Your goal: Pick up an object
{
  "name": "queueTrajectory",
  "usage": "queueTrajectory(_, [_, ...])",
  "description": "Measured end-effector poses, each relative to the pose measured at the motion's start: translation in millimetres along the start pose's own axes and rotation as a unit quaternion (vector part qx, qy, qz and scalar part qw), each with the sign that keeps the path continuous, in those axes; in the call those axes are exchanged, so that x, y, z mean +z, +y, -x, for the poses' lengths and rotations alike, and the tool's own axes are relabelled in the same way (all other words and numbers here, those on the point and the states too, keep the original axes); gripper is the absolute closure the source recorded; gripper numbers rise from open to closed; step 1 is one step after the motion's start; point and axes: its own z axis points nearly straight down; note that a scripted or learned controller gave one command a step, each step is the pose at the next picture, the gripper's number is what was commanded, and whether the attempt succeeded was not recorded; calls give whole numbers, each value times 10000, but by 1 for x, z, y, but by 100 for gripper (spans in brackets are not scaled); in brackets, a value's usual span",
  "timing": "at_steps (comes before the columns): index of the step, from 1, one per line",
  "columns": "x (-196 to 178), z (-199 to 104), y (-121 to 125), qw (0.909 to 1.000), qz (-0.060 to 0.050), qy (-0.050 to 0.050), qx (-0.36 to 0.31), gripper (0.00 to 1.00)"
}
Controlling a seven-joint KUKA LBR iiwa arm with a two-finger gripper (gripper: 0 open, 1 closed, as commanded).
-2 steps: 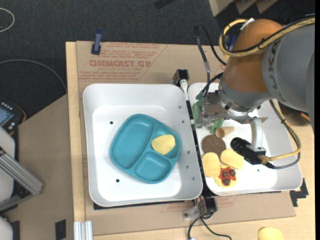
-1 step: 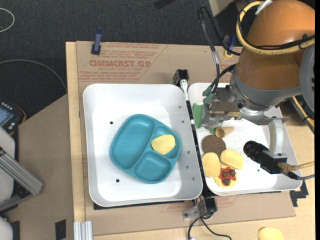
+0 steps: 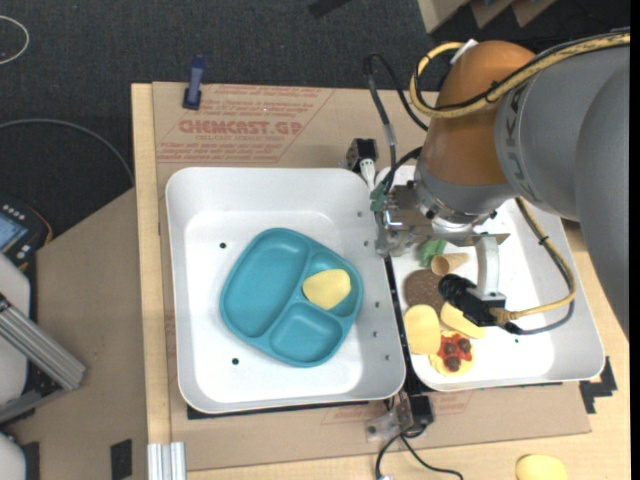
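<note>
My gripper (image 3: 446, 240) hangs under the orange-banded wrist, low over the back left part of the right bin (image 3: 560, 353). Just below it lie a green piece (image 3: 437, 252) and a tan cone (image 3: 453, 262). Nearer the front sit a brown disc (image 3: 423, 288), a pale yellow piece (image 3: 421, 328), another yellow piece (image 3: 462, 321) and a red berry cluster (image 3: 456, 351). The wrist hides the gripper's tips. In the left bin (image 3: 200, 268) a blue divided plate (image 3: 270, 298) carries a yellow lump (image 3: 326, 288) in its right compartment.
Both bins rest on a cardboard sheet (image 3: 250, 123) with red print. A blue clip (image 3: 194, 82) lies at its back left edge. A black block with a yellow cable (image 3: 540, 310) hangs from the arm over the right bin. A yellow object (image 3: 540, 466) lies off the bench, front right.
</note>
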Motion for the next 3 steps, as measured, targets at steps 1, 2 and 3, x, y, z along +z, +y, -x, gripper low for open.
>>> queueTrajectory(1, [-145, -2, -67, 9999, 129, 31, -26, 100])
queueTrajectory(2, [-20, -21, -11, 10000, -3, 6, -18, 100])
queueTrajectory(3, [-80, -31, -72, 10000, 62, 24, -30, 100])
